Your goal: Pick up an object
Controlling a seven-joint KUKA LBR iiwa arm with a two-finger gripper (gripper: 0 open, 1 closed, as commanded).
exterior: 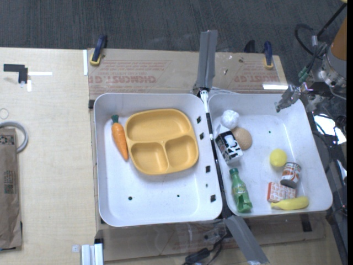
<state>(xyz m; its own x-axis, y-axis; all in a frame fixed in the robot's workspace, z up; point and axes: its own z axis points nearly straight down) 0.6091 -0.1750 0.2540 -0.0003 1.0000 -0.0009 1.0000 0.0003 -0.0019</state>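
The right bin [263, 127] holds a white crumpled ball [230, 117], a brown egg-shaped item [242, 138], a black-and-white carton [228, 147], a green bottle [239, 191], a yellow lemon [278, 158], a small can [290, 174], a red packet [279, 192] and a banana [290, 203]. In the left bin [160, 200] lie a toy carrot [119, 141] and a yellow divided plate [161, 141]. My gripper [288, 99] hangs over the right bin's far right corner, apart from every object, and nothing shows in it.
A grey divider post [207, 59] rises between the bins at the back. Behind them a cardboard sheet [149, 73] is held by blue clamps. Cables and the arm's body [331, 65] crowd the right edge. A brown bag [8, 186] lies far left on the bench.
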